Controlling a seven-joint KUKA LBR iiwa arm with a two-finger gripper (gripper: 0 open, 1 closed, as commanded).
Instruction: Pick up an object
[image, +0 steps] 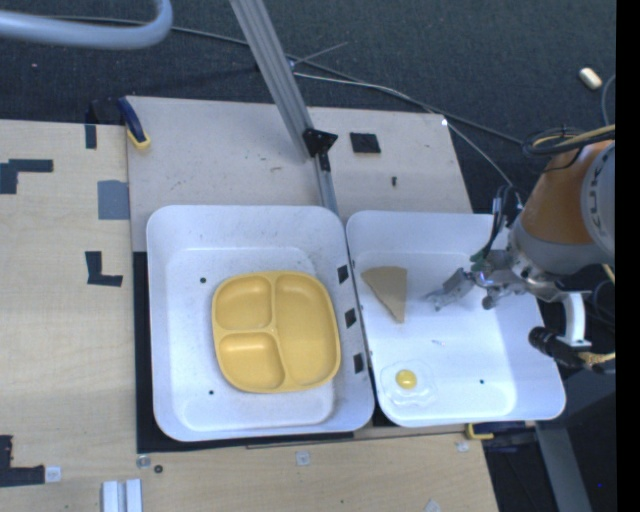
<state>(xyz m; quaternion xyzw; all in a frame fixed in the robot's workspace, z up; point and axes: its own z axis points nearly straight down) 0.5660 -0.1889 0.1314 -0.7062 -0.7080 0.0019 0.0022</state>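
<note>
The pincer (447, 292) is hovering low in the right bin (500, 400), just right of a tan wedge (388, 289); whether its fingers are apart cannot be told. Nothing is showing in its grip. A toy egg (406, 380) is lying near the front.

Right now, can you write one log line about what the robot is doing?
gripper: over right bin, holding nothing | nearest: tan wedge | fried egg toy: right bin | yellow plate: left bin
</note>
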